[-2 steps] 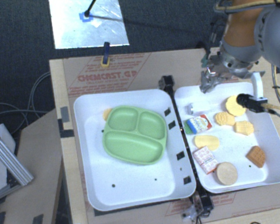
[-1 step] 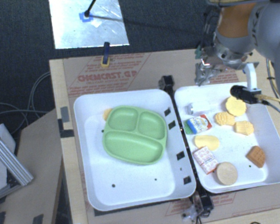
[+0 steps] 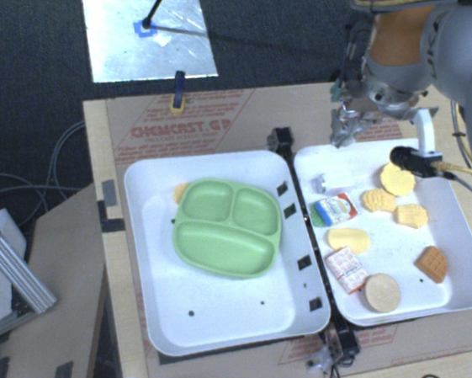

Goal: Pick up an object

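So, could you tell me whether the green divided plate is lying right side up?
Right side up: the green divided plate shows its three hollow compartments facing upward.

Arm point(image 3: 447, 33) bent downward, gripper point(image 3: 346, 129) low

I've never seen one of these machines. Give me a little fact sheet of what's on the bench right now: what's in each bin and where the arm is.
left bin: one green divided tray, with a small yellow piece peeking out at its far-left edge
right bin: small toy food items, among them a round tan cookie, a brown waffle square and a red and white packet
arm: reaches in from the right, above the right bin's far edge
gripper: over the right bin's far-left corner, nothing seen between its fingers
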`<state>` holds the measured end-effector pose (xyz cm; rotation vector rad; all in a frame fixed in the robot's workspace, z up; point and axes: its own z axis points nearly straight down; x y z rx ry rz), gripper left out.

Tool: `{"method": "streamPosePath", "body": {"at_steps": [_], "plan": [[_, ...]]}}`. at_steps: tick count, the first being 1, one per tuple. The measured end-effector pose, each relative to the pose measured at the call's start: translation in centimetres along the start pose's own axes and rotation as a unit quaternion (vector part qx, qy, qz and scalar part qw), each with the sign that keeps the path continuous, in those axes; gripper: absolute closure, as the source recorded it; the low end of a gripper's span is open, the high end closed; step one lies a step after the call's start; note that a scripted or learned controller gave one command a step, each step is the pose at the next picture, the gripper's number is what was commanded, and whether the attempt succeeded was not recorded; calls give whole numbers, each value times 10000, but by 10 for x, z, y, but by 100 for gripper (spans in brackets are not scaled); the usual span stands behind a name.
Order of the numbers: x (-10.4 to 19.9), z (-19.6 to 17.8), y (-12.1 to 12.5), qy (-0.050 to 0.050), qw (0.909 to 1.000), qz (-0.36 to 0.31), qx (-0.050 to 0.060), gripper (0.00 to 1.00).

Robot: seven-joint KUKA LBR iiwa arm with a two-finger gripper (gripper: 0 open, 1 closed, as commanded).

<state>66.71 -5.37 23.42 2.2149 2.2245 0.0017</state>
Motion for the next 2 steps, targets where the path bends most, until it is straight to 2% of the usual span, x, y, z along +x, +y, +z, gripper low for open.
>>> {"method": "streamPosePath", "body": {"at_steps": [2], "plan": [[-3,5,-5,-1,10000,16,4,100]]}}
